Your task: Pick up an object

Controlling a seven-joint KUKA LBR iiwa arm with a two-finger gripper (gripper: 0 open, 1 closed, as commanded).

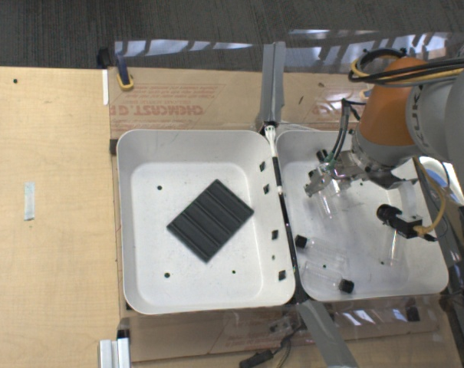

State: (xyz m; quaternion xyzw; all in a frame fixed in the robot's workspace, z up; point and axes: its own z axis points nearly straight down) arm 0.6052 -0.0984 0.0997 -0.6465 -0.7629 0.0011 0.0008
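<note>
Two shallow white bins sit side by side on a tan counter (47,205), with brown printed cardboard (185,102) lying behind them.

Left bin (136,156): one dark ribbed rectangular pad (210,219) lies flat near the middle of the floor, turned diagonally so its corners point toward the bin walls. It touches no wall and sits well apart from the arm.

Right bin (439,271): the arm (404,106) comes in from the right, its orange band above the wrist, with cables looped over it. The claw (324,181) hangs over the upper-left part of this bin, near the divider between the bins. Whether it is apart or together cannot be told; the tips blur into clear glints on the white floor. Nothing visible is clamped in it.

Small black bits on the right bin floor: one (301,242) just beside the left wall, another (346,286) near the front edge. A black-and-yellow fitting (400,222) juts over the bin's right side
</note>
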